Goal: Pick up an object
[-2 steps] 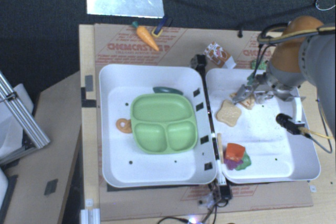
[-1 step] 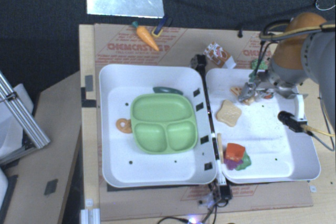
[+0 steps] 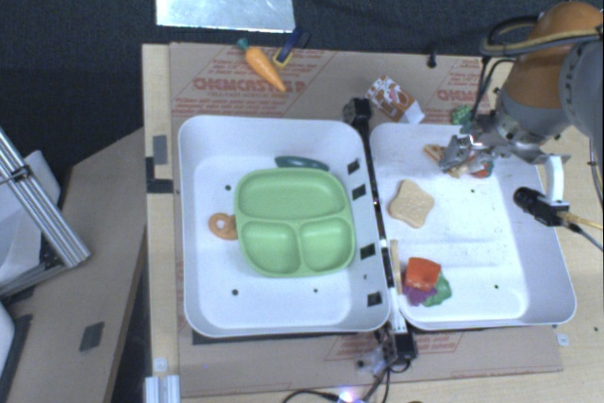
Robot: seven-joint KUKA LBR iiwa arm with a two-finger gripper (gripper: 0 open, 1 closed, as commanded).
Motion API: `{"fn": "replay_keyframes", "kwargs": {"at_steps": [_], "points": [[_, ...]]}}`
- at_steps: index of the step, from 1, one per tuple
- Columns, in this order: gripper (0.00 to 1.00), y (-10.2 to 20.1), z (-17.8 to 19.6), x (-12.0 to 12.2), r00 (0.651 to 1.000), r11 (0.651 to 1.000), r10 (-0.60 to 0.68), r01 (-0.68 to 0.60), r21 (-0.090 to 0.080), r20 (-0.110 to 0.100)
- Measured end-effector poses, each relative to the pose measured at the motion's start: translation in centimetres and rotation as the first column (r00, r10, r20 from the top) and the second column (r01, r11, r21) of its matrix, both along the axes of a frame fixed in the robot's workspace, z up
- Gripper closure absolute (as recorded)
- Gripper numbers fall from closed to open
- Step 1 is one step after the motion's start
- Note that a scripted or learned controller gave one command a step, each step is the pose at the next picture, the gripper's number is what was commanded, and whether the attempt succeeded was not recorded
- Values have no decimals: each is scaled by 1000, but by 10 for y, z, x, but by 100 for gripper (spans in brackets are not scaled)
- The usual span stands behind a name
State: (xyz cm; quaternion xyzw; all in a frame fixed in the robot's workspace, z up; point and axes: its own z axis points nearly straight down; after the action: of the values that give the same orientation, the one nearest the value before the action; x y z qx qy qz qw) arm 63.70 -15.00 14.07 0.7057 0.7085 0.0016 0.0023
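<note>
Near the upper right of the frame, the gripper [image 3: 462, 156] hangs low over the top edge of the right bin [image 3: 495, 250]; whether it is open or closed cannot be made out, and nothing can be seen held in it. Closest to it is a small tan piece [image 3: 434, 151], just beside it toward the left, and a red piece [image 3: 481, 171] just below and to its right, partly hidden by the wrist. Either would be the likeliest pick. Both are too small to read a long axis.

Further down and left in the same bin lies a toast slice [image 3: 411, 203], flat and well clear of its neighbours, so in my judgement an easier target. Near the bin's lower left corner sits a red, purple and green toy [image 3: 425, 281].

Beyond the divider, the left bin [image 3: 203, 165] holds a green divided plate [image 3: 293, 222] with an orange ring [image 3: 223, 226] at its left. A carrot [image 3: 264, 68] and a small packet [image 3: 392, 99] lie outside the bins, higher in the frame. Nothing blocks the gripper's way except the bin wall close by.
</note>
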Motion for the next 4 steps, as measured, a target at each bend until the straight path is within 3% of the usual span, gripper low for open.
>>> {"fn": "replay_keyframes", "kwargs": {"at_steps": [2, 4], "points": [[100, -6, 87, 1, 1000, 1000, 1, -1, -1, 1], [100, 43, 101, -85, 1000, 1000, 1, -1, 2, -6]]}}
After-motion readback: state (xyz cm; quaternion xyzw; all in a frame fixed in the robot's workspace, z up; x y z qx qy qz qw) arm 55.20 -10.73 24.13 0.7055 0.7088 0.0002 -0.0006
